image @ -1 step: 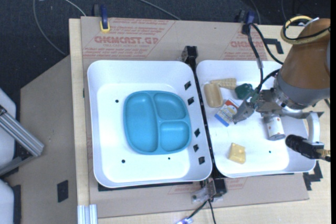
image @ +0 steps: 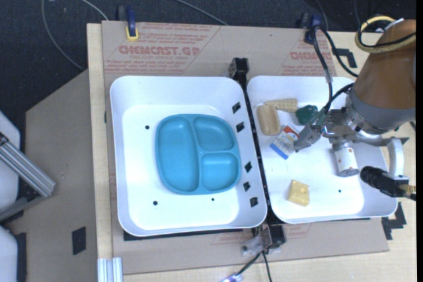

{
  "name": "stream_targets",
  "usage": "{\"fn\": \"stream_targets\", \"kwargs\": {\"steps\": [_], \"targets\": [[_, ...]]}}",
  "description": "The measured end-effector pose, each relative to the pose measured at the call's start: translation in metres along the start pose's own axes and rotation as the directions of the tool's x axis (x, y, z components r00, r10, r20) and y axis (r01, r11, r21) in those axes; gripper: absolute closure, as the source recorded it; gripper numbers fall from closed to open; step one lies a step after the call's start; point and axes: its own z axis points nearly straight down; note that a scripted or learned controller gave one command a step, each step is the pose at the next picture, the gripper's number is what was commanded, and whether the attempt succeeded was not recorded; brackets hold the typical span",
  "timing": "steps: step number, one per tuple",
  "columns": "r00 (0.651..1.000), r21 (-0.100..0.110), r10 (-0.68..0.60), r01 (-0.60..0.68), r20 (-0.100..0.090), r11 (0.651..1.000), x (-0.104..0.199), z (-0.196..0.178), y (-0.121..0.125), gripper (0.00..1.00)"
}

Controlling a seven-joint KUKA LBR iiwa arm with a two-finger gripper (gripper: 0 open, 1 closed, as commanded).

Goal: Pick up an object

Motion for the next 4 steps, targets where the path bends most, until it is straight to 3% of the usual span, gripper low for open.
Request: {"fn": "stream_targets", "kwargs": {"steps": [2, 3, 4], "targets": [[1.0, 0.005, 0.001, -0.001, -0.001, 1.0, -0.009, 0.107, 0.001, 0.0], [1.0, -0.002, 0.002, -0.002, -0.001, 1.0, -0.009, 0.093, 0.002, 1.0], [1.0, -0.006, -0.001, 0.001, 0.002, 1.0, -0.003, 0.032, 0.006, 1.0]]}}
